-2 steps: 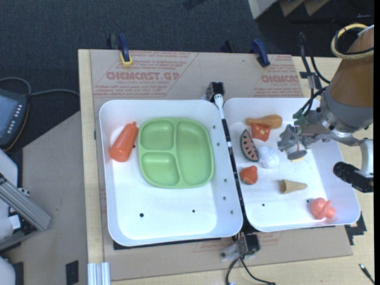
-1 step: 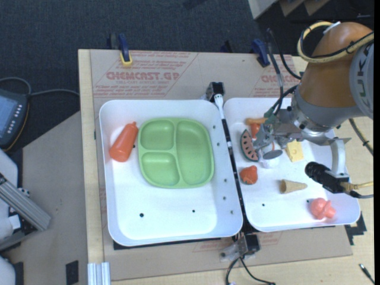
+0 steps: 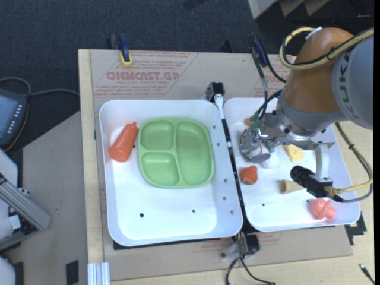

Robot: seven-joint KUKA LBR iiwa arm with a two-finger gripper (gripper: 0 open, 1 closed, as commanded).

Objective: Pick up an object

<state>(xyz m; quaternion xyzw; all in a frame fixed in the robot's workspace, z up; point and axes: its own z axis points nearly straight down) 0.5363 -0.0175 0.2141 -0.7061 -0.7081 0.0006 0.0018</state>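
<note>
The arm [image 3: 320,82] is in from the right, its orange band high over the far side of the right bin [image 3: 273,211], and the gripper [image 3: 255,146] hangs low over that bin's left half, close to the divider between the two bins. How wide it is set I can't make out from up here; the metal at the tip is a tangle from this angle, and nothing shows gripped in it.

What's on offer in the right bin? Just near of the gripper, hard by the bin's left wall, lies a small orange-red piece [image 3: 249,174], clear of the gripper and down on the floor. To the gripper's right lies a yellow wedge [image 3: 293,153], partly under the wrist. Nearer again there's a little tan piece [image 3: 287,186], and in the near right corner a pink lump [image 3: 321,208], well apart from the gripper.

Over in the left bin [image 3: 172,215], a green divided plate [image 3: 176,152] lies flat in the middle, three compartments up. Just beside its left edge lies an orange tapered toy [image 3: 123,142], tilted, with its narrow end pointing far.
</note>
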